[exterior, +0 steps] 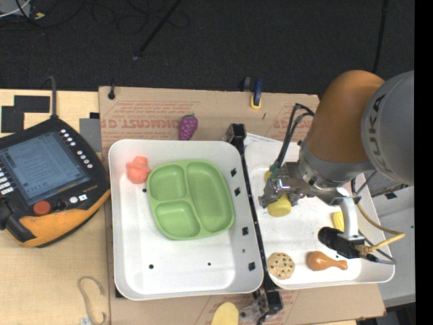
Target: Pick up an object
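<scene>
Claw [276,193] low in right bin [298,279], touching yellow block [279,208]; grip unclear.

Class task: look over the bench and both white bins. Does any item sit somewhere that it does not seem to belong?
Yes. A purple grape-like toy lies on the cardboard behind the left white bin, outside both bins. A yellow rounded toy sits at the front edge, also outside. The other toys lie inside the bins.

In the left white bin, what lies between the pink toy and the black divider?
The camera view shows the green three-compartment plastic plate lying between the pink toy and the black divider.
</scene>
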Robot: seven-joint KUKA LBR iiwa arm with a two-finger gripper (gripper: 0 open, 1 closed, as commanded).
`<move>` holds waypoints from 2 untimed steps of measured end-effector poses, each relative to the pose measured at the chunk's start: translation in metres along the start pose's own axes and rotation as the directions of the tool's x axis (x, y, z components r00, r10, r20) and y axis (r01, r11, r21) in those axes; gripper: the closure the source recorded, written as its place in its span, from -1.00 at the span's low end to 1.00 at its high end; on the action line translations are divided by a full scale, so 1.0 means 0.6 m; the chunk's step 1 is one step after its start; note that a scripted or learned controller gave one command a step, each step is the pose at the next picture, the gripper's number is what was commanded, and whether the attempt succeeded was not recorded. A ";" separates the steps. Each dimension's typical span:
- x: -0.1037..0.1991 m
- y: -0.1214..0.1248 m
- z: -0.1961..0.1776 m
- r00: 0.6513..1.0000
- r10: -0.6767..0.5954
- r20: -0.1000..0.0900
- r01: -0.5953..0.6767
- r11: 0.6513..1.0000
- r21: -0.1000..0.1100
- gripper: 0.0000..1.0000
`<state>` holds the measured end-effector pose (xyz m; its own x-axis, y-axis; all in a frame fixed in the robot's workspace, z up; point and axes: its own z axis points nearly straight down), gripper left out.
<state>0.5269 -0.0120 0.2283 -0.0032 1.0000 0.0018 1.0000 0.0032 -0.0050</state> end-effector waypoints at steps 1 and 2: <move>-0.002 0.012 0.018 1.000 0.002 0.002 -0.002 1.000 0.000 1.00; -0.008 0.014 -0.009 1.000 0.000 0.001 0.000 1.000 -0.003 1.00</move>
